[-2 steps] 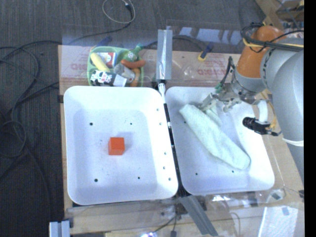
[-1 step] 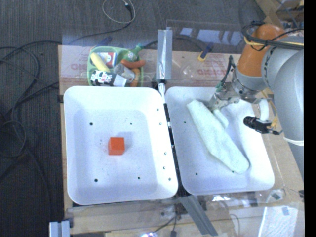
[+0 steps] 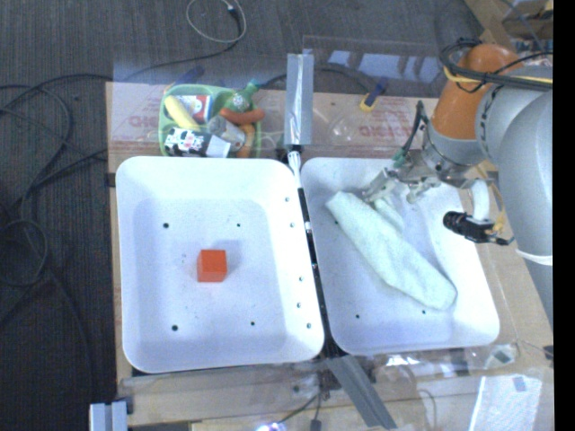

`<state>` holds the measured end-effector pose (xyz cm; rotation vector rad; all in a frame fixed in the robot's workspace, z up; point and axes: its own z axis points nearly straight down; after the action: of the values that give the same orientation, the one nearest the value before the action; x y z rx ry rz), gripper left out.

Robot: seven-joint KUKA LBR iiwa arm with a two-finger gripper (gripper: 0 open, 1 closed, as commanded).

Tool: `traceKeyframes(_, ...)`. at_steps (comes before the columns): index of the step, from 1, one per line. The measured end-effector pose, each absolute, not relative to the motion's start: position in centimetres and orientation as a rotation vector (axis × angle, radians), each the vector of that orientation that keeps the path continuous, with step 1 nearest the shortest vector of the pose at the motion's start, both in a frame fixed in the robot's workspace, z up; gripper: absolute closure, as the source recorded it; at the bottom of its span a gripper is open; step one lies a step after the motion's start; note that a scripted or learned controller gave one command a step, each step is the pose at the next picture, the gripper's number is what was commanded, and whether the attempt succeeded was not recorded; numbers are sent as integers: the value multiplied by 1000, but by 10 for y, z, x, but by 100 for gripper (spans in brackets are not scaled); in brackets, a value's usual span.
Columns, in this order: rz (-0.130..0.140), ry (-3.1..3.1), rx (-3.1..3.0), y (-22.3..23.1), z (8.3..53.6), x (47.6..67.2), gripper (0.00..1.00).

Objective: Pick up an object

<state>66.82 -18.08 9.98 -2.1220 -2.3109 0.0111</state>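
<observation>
A small orange-red cube (image 3: pixel 212 265) lies near the middle of the left white bin (image 3: pixel 135 196). A rolled white towel (image 3: pixel 388 249) lies slantwise across the right white bin (image 3: pixel 467 330). My gripper (image 3: pixel 396 187) hangs low over the back of the right bin, its fingers spread open just above the towel's upper end. Nothing sits between the fingers. The grey arm with its orange band (image 3: pixel 467 97) reaches in from the right.
A green basket (image 3: pixel 211 119) of small toys stands behind the left bin. A metal post (image 3: pixel 299 97) rises between the bins at the back. Cables trail over the floor at the left and top.
</observation>
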Motion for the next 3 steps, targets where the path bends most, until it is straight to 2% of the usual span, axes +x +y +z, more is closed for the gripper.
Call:
traceKeyframes(1, -5, -2348, -2106, -135, 91, 673, 0)
traceKeyframes(2, -7, -2349, -2101, -133, 98, 673, 100)
traceKeyframes(3, -7, -2348, -2100, -133, 98, 673, 0)
